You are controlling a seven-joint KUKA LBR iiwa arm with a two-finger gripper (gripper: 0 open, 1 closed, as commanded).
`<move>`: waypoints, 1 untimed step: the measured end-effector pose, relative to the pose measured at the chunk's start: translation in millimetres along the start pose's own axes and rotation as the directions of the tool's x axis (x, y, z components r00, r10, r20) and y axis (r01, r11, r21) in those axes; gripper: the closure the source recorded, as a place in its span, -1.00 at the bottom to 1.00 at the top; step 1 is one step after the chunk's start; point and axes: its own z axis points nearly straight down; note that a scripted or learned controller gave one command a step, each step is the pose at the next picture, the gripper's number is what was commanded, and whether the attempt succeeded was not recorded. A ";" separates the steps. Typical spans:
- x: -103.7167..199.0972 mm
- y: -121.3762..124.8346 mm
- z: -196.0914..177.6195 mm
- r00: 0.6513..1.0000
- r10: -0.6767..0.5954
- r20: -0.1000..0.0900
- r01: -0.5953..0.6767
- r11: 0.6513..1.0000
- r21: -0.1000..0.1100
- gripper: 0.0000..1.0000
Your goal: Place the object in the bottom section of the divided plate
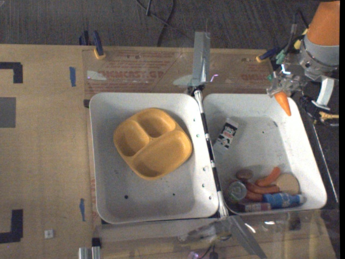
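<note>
A yellow divided plate point(152, 142) lies in the left bin point(108, 193), tilted, with two small sections at the upper left and one large section at the lower right. My gripper point(282, 92) hangs above the back right corner of the right bin point(302, 144). It is shut on an orange carrot point(284, 103), which points down from between the fingers. The arm's orange band point(326, 23) shows at the top right.
A small black-and-white carton point(227, 134) lies near the right bin's left wall. A pile of toy food, with sausages, a can and a blue bottle point(267, 190), fills that bin's front corner. A clear divider point(200, 63) stands at the back between the bins.
</note>
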 end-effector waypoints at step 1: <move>53.3 -25.8 -14.6 0.993 -0.121 -0.002 0.121 0.993 0.000 1.00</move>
